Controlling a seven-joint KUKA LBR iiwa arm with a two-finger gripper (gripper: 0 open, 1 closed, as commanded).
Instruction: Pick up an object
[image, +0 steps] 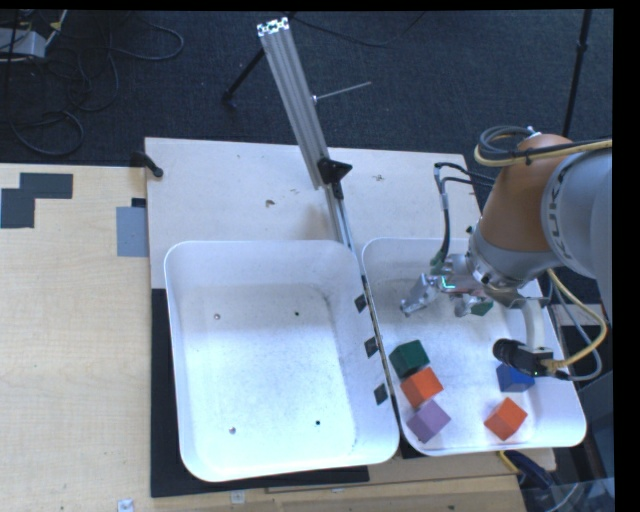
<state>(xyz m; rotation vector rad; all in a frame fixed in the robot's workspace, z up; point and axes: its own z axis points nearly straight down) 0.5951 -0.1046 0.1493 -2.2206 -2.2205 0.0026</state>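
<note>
Dark carpet floor (420, 60) with cables (60, 70) behind bench (60, 330).

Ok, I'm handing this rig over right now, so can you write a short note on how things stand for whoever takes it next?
Gripper: over the upper part of the right bin, nothing visibly between its fingers; whether they are open or shut cannot be told from this view.
Things: all in the right bin. Green block, orange block and purple block sit in a close column near the bin's left wall. Blue block and a second orange block lie toward its right side.
Done: nothing picked up yet.
Left: close on one block and lift it.
</note>
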